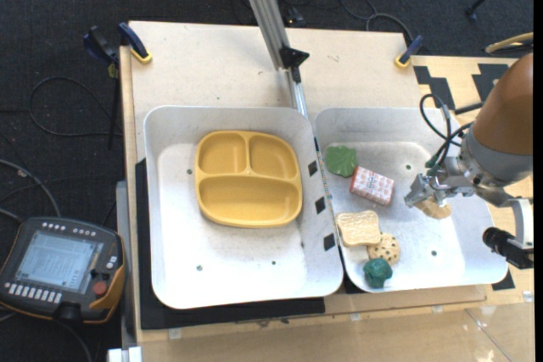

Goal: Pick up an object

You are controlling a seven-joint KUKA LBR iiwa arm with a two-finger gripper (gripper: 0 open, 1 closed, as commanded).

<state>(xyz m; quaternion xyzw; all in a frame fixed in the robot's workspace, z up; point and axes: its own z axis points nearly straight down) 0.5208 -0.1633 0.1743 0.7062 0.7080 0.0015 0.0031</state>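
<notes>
Five food pieces lie in the right bin [475, 263], gripper [427, 197] low at three o'clock over a tan piece [439, 208], jaw state unclear, so it should descend squarely before closing.

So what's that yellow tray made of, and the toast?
The yellow tray looks like smooth molded plastic: even color, rounded dividers, soft sheen. The toast seems a toy, perhaps foam or plastic; its flat, uniform surface suggests that, though I can't be sure.

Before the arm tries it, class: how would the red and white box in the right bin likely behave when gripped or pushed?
The red and white box looks flat-sided, so it would probably slide, not roll. It seems small, so likely light. The green lump sits close by, so a push might nudge it.
</notes>
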